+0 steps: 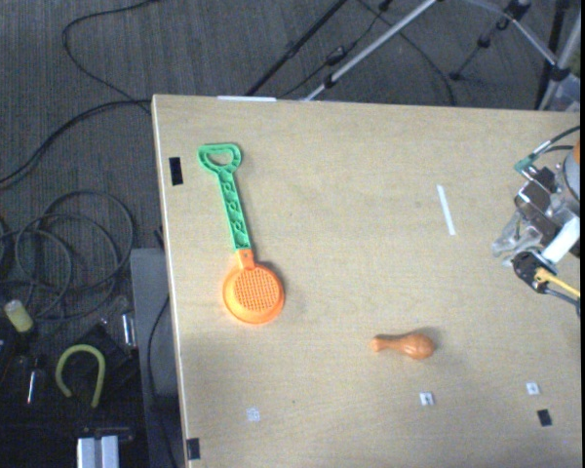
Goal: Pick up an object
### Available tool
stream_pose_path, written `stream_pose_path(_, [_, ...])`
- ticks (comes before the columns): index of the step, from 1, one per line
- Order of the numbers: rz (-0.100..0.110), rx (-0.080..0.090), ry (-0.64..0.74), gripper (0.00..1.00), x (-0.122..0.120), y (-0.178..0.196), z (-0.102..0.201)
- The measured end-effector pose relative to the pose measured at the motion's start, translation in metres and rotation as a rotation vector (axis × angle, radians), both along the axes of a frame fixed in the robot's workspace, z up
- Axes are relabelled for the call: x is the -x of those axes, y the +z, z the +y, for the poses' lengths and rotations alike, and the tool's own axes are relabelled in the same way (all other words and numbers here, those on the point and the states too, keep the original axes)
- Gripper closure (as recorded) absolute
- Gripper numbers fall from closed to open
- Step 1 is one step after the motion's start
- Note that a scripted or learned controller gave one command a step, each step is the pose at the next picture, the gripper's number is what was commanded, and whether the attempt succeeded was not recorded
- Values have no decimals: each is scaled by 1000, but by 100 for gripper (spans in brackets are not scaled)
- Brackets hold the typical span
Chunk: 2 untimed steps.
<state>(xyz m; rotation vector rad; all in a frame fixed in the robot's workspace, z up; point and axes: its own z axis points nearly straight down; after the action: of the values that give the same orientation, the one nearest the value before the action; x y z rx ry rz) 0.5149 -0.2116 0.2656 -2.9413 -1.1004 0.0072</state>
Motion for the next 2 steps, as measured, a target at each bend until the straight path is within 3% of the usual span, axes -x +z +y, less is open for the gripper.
stream_pose_path(1, [-1, 1, -391, 100, 1, 10, 52])
stream_pose_path(2, [0, 4, -415, 100, -40, -5, -1])
